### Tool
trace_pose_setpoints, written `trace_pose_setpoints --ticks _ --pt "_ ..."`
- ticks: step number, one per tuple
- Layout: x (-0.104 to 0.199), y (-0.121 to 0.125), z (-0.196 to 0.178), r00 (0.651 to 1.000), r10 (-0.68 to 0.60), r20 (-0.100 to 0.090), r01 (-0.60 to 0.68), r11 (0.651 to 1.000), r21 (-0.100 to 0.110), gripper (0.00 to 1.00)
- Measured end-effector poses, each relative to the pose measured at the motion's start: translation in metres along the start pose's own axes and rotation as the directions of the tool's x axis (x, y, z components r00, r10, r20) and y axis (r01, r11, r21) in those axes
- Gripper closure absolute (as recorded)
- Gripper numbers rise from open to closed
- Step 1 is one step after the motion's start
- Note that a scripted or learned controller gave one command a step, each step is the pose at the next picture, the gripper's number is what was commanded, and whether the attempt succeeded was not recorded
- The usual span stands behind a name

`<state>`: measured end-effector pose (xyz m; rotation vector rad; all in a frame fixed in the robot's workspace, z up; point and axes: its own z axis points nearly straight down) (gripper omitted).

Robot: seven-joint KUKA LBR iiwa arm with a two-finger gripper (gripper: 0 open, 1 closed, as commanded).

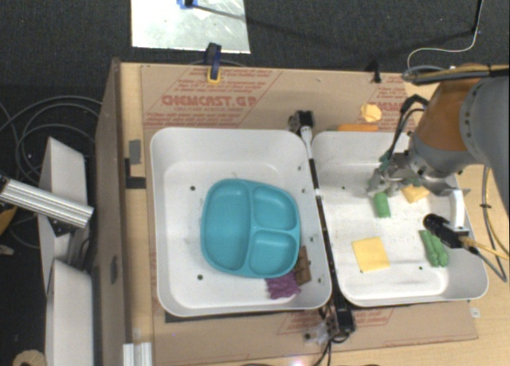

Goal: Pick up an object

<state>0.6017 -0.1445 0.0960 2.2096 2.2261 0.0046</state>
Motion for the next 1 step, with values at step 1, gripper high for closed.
trace_pose_setpoints --ticks 1 --pt "0.1319 -0.0436 -0.0936 1.0 -0.006 -0.006 0.006 1.0 0.002 1.0"
